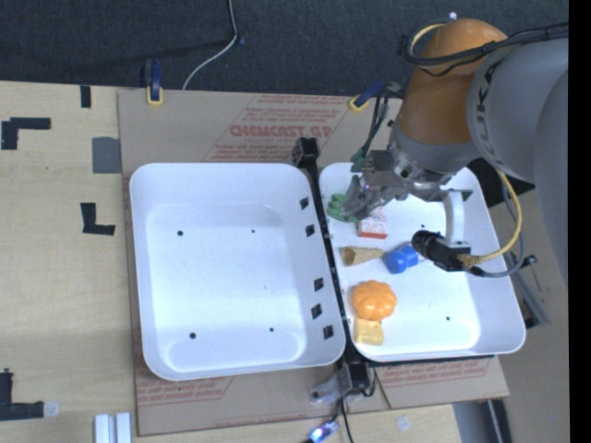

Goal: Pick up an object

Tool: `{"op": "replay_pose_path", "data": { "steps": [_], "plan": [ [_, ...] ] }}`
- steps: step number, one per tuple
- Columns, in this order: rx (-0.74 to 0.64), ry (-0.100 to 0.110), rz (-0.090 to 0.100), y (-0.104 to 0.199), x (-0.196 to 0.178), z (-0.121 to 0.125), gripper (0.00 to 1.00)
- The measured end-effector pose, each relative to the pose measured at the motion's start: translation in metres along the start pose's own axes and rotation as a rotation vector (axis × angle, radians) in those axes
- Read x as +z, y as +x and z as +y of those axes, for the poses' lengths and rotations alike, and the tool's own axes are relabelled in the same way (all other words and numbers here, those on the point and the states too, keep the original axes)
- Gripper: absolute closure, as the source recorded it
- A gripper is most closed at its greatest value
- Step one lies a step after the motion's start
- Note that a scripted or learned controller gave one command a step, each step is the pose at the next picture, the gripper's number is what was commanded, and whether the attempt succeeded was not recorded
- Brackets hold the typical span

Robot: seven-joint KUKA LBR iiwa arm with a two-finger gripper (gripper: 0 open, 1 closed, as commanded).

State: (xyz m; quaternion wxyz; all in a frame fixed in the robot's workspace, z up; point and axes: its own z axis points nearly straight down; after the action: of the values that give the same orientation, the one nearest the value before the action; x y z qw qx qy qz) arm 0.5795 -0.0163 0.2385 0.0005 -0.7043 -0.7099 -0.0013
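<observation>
Gripper (362, 195), grip state untellable, lowered over green object (340, 207) in right bin (494, 326); judged step: grasp, then lift.

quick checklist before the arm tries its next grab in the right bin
1. Pincer is over the right bin, near its upper left corner: ok.
2. Something held between its tips: cannot tell, the wrist hides them.
3. Green item and red-and-white packet lie right under the pincer, crowded together: not ok for a clean single pick.
4. Blue object, orange ball and tan wedge lie apart from the pincer: ok.
5. Black part with yellow cable hangs over the bin beside the blue object: cannot tell if it will snag.
</observation>
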Motion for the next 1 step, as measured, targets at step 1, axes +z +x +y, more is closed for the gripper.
{"op": "replay_pose_path", "data": {
  "steps": [1],
  "plan": [
    [0.004,-0.012,-0.002,0.0107,-0.1298,-0.0266,1.0]
  ]
}}
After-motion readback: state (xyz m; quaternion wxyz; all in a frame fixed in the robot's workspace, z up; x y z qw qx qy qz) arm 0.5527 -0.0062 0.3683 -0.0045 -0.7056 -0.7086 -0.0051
